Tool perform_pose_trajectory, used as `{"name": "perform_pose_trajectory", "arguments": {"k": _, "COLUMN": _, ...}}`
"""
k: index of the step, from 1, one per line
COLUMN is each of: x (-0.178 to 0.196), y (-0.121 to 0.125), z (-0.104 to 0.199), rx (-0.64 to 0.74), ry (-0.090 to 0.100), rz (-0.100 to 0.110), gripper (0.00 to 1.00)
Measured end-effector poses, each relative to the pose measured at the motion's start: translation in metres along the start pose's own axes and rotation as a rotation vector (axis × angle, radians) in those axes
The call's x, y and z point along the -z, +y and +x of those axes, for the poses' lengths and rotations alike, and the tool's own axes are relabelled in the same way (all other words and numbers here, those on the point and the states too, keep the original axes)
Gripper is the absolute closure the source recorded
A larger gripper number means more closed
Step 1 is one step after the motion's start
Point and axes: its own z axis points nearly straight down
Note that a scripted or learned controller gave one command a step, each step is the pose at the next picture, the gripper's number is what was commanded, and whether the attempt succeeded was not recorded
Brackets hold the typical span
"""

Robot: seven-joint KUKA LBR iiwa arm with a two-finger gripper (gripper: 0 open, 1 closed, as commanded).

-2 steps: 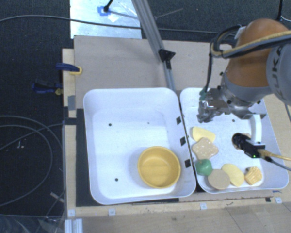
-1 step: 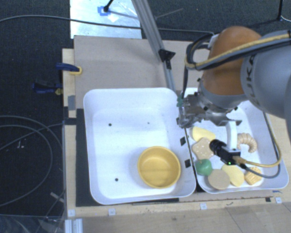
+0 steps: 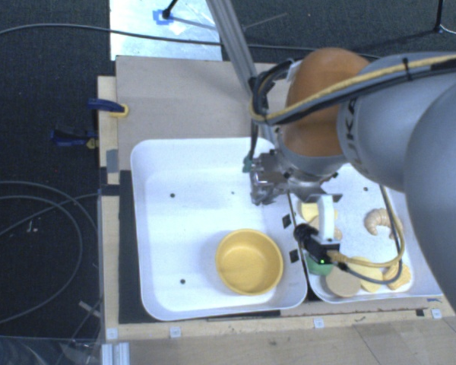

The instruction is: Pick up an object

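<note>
Near the front of the left bin [image 3: 182, 219] of the 2, a yellow bowl [image 3: 248, 261] is seen upright. It is judged light, stiff and smooth, best taken by its rim. Further back, the gripper [image 3: 261, 188] is held over the same bin; whether it is open or holds anything cannot be told.

Yellow bowl [image 3: 248, 261] in the white left bin [image 3: 167, 204]; tan croissant shape [image 3: 380, 220] in the white right bin [image 3: 359, 200]; light brown table [image 3: 175, 97]; grey arm [image 3: 418, 112], orange band [image 3: 319, 97].
</note>
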Motion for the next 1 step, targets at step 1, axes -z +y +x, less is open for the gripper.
{"name": "perform_pose_trajectory", "arguments": {"k": 1, "x": 0.0008, "y": 0.0005, "z": -0.0033, "rx": -0.006, "ry": -0.002, "rz": -0.001, "gripper": 0.00}}
